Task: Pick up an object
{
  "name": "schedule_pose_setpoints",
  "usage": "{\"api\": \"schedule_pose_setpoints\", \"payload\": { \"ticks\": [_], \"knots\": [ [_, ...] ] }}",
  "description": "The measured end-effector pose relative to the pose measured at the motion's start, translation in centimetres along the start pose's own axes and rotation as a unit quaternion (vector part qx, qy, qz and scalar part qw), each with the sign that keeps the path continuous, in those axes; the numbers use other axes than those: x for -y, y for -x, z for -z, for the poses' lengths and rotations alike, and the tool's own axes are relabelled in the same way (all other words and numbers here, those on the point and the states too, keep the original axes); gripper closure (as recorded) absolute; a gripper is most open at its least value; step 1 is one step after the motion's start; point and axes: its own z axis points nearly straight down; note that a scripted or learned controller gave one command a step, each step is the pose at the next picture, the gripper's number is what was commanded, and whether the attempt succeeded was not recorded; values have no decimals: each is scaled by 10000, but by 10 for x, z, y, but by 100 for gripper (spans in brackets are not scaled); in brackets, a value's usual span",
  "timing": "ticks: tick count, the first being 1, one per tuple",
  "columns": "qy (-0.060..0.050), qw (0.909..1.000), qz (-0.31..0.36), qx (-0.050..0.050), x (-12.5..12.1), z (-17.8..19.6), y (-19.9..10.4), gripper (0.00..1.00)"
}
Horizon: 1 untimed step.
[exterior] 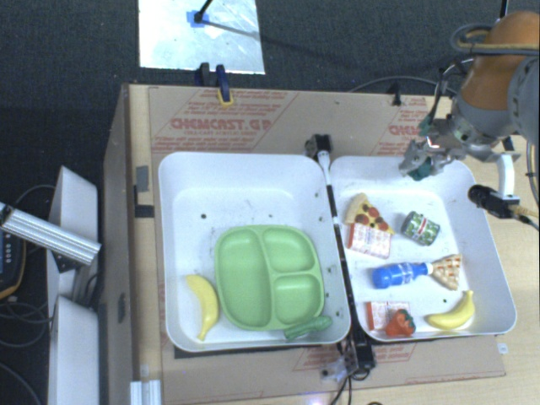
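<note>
My gripper [419,164] hangs over the back edge of the right bin [384,180], above bare white floor and apart from every object. In that bin lie a pizza slice [365,210], a red and white packet [369,240], a green can [420,227] on its side, a blue bottle [398,273], a second pizza slice [447,269], a yellow banana [451,313] and a packet with a red strawberry [390,320]. The can is the object closest to the gripper, a little nearer the front.
The left bin [236,184] holds a green divided plate [270,276], a yellow banana [203,305] at its front left and a green pod [308,328] at the plate's front edge. A black divider clip [319,147] sits between the bins at the back.
</note>
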Motion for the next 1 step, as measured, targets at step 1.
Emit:
{"api": "schedule_pose_setpoints", "payload": {
  "ticks": [1],
  "knots": [
    [-21,10000,-2,-5,37,22,-61,100]
  ]
}}
